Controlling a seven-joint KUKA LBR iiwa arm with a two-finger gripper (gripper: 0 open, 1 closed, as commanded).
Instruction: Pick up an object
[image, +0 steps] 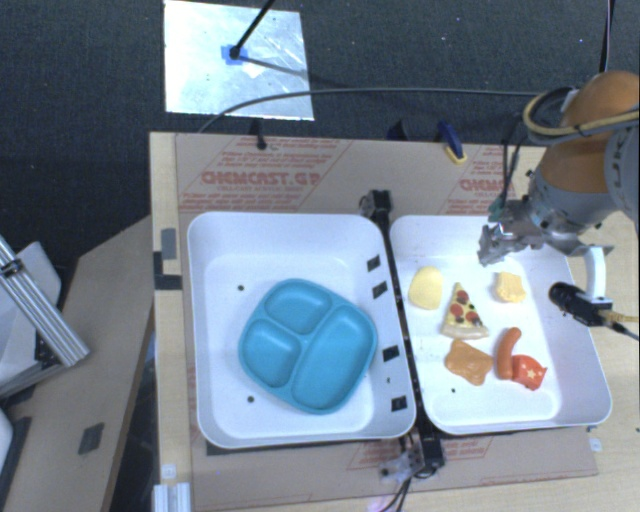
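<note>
Cardboard (290, 175) covered the surface beneath both bins, probably to protect it and give the white trays a level bed. Leftmost sat the left bin (215, 260), and in it a blue divided plate (307, 345) lay flat near the middle, turned at a slant to the walls; it seemed to have been left there as a landing place rather than as something to lift. Between the two trays ran a dark clip strip (385, 300), which looked meant to keep them pressed side by side. In the right bin (570, 400) the toy foods were spread apart from one another, which would leave room to close around one piece: a pale yellow lump (426, 288) nearest the divider, then a pizza slice (463, 312), an orange piece (469, 361) below it, a small cheese block (510, 288), and a sausage (508, 343) touching a red piece (529, 371). The gripper (493, 247) hung over the upper part of that bin, just above and left of the cheese block, apparently lined up for a descent. Its fingers pointed down and held nothing, but their spread could not be made out. Any of these foods could serve as the object to pick, the cheese block being closest.
</note>
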